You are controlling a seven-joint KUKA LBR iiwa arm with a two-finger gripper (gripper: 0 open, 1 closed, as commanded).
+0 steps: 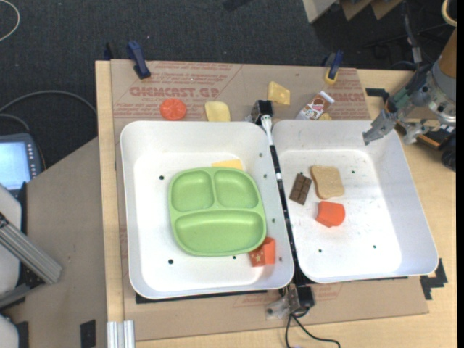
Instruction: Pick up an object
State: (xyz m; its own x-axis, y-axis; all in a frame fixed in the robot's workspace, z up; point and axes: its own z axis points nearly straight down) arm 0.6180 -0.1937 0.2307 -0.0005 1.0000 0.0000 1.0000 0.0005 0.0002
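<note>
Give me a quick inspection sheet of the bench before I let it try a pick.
Surface: cardboard sheet under two white bins, left bin and right bin.
Job's things: right bin holds bread slice, brown bar, orange block.
Clutter: green divided plate and orange piece in left bin.
Gripper: gripper at right bin's far right corner.
Cables: black cable at front edge.
Surroundings: dark floor.

Right bin's (pixel 406 201) holding three bits: a tan bread slice (pixel 328 182) lying flat, a dark chocolate bar (pixel 300 188) sitting just left of it, slightly tilted, and an orange-red chunk (pixel 330 214) resting just below the bread.
</note>
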